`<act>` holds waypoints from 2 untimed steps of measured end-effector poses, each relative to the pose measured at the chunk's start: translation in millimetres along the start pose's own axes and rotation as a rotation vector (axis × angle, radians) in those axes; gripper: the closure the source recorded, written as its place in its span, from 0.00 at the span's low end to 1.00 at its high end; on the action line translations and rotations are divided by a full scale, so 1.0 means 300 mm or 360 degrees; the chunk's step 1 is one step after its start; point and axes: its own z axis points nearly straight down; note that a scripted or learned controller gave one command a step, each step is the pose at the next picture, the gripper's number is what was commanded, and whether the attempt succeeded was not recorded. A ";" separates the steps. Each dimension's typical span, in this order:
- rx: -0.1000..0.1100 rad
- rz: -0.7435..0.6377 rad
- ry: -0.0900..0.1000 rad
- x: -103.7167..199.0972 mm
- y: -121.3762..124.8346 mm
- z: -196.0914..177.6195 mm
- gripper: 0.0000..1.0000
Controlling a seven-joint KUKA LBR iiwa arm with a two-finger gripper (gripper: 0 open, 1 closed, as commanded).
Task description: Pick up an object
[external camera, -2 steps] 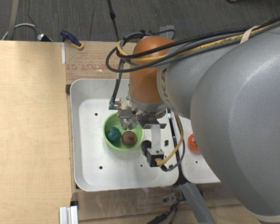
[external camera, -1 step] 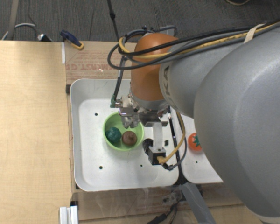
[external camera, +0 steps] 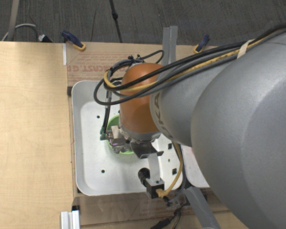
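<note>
One arm [external camera: 219, 104] takes up most of what we can see, reaching in from the right with its big grey body and the orange band [external camera: 138, 97] sitting right above the wrist. The gripper [external camera: 118, 144] is down low inside the left white bin [external camera: 86, 142], and honestly we can't tell how it's set, since the wrist blocks our look at the business end.

Right under and around that gripper we can make out a green object [external camera: 113, 126], rounded, maybe a small bowl or cup, peeking out on the left side of the wrist and again just below it. So the green thing is directly beneath the tool, near the middle of the bin, mostly covered by it. We can't tell whether they're touching.

Black and yellow cables [external camera: 133, 80] loop over the orange band and run back along the arm. Some black bracket hardware [external camera: 150, 182] hangs off toward the bin's lower edge.

As for writing, we see reddish printed letters on the cardboard sheet [external camera: 100, 63] above the bin, upside down from our angle and too partial to read properly. Two clamps [external camera: 72, 39] with blue handles pinch the bench's far edge. Plain light wood bench [external camera: 28, 128] stretches off to the left.
</note>
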 end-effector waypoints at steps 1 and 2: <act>-0.0006 0.0084 0.0000 -0.058 0.047 -0.166 1.00; -0.0003 0.0084 -0.0004 -0.062 0.050 -0.193 1.00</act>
